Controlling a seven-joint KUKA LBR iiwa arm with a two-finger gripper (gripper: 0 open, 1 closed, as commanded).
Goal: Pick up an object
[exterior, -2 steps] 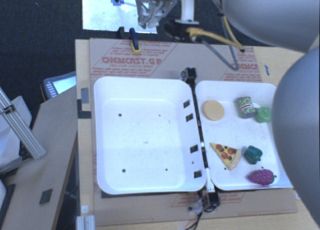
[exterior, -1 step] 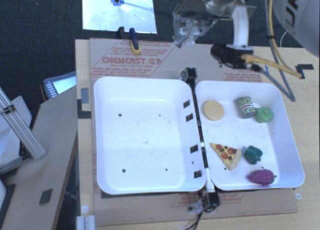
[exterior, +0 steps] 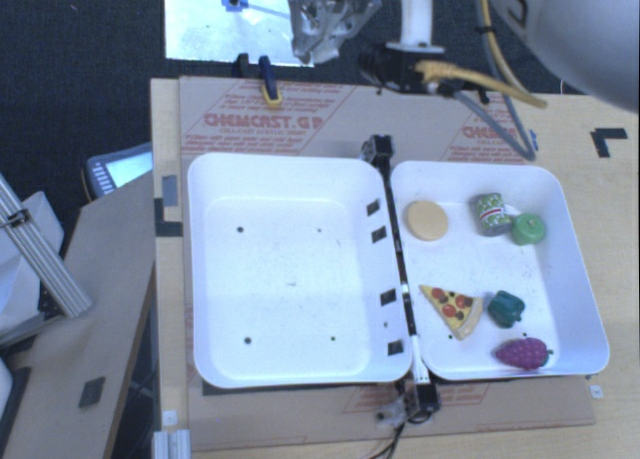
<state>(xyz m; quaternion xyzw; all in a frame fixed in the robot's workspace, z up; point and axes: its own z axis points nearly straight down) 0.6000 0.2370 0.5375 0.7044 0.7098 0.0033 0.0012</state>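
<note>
The gripper (exterior: pixel 322 22) hangs at the top centre of the frame, beyond both bins, touching nothing; its opening cannot be told. The pizza slice (exterior: pixel 452 308) lies in the right bin (exterior: pixel 568 237), lower right.

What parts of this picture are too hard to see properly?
- Gripper: blurred near the camera view's top edge, so its state cannot be judged.
- Arm: cut off by the top and right edges.
- Small can: label too small to read.
- Green ball: touching the can or just beside it, cannot tell.
</note>
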